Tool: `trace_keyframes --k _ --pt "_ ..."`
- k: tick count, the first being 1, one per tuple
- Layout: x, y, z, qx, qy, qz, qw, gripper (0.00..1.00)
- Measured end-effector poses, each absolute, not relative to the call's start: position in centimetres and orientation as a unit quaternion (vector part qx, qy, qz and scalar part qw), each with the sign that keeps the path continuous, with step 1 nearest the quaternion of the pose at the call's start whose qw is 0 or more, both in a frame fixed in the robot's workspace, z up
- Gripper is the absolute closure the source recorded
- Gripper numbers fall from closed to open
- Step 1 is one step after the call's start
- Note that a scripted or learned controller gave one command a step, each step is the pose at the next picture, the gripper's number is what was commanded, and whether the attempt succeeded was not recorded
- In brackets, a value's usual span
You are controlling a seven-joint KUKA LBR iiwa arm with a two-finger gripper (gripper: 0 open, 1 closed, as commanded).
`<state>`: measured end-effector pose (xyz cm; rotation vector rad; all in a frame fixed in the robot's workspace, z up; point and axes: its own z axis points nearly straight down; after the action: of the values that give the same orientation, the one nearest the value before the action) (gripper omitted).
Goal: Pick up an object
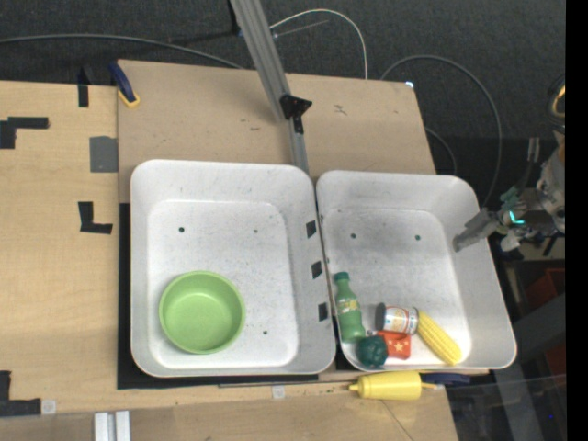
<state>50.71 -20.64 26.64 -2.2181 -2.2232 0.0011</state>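
Clutter is bunching in the right bin's (pixel 478 274) near corner: green bottle (pixel 347 305), can (pixel 400 320), corn (pixel 438 338). Tool (pixel 503 220) is hovering over its right rim; its opening is unclear.

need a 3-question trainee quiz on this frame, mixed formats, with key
1. True or false: the green bowl lies in the same bin as the corn cob.
2. Multiple choice: where is the yellow mustard bottle?
A. in the left bin
B. in the right bin
C. on the bench, just outside the right bin's near rim
3. Fill in: the arm's pincer is over the right bin's ____ edge (left or right in the view).

Key:
1. False. The bowl is in the left bin; the cob is in the right bin with the green bottle and small can.
2. C
3. right
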Motion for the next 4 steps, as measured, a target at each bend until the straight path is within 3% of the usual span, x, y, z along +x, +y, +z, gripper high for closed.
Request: trace_keyframes --k 2,3,4 --pt "51.3 -20.0 14.4 -0.706 -0.708 0.0020 0.004 0.00" --pt "51.2 -19.9 9.1 -0.707 -0.708 0.0010 0.000 0.00" --pt "51.2 -19.8 10.2 -0.706 -0.708 0.0006 0.002 1.00"
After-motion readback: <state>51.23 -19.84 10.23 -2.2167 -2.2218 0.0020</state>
